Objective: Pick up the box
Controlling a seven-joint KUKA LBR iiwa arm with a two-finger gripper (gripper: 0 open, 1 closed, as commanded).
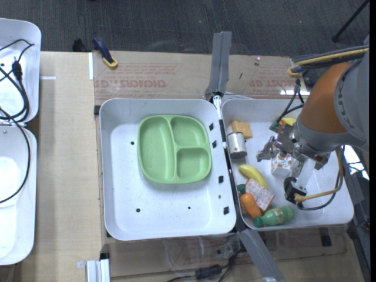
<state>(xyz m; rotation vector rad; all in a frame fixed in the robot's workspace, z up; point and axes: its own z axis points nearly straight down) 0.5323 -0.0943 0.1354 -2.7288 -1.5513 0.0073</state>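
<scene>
Here, white box (282, 164) in right bin (335, 216), directly beneath the tool (286, 151), grip state unclear

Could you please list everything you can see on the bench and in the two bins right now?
Left bin: 1, white, left half of the bench.
Divided plate: 1, light green, in the left bin.
Right bin: 1, white, beside the left bin.
Can: 1, silver, right bin near the divider.
Cracker-like square: 1, tan, behind the can.
Banana: 1, yellow, middle of the right bin.
Packet: 1, red and white, below the banana.
Orange: 1, orange, front left of the right bin.
Bottle: 1, green, front edge of the right bin.
Box: 1, white, under the gripper.
Gripper: 1, grey, over the box.
</scene>
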